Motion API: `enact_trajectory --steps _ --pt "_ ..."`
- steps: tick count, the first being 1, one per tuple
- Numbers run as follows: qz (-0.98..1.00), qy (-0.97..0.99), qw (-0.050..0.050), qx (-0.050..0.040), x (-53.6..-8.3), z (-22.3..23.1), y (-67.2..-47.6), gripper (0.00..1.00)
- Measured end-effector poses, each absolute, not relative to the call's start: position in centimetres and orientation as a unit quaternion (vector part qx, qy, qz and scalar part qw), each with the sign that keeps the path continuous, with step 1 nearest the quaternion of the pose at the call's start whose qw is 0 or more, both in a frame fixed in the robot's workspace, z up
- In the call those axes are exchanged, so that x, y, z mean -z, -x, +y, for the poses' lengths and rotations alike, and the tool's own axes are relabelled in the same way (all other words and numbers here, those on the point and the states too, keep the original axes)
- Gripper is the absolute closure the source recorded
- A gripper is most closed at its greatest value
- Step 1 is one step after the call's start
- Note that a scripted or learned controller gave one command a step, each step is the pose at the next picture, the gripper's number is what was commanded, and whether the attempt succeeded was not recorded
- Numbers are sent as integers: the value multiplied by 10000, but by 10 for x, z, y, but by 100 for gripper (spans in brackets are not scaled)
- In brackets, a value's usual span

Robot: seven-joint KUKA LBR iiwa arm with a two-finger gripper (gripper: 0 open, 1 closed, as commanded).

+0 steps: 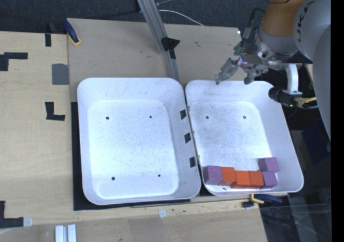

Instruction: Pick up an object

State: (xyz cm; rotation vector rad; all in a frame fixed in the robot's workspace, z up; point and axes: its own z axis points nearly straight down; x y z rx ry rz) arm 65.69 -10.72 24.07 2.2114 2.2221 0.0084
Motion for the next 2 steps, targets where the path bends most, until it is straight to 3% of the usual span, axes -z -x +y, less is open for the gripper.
enact_trajectory --steps 1,2 --pt "7078 -7064 -25 22 -202 -77 -619 0" --pt "7105 -7037 -8 -15 -236 42 -633 0"
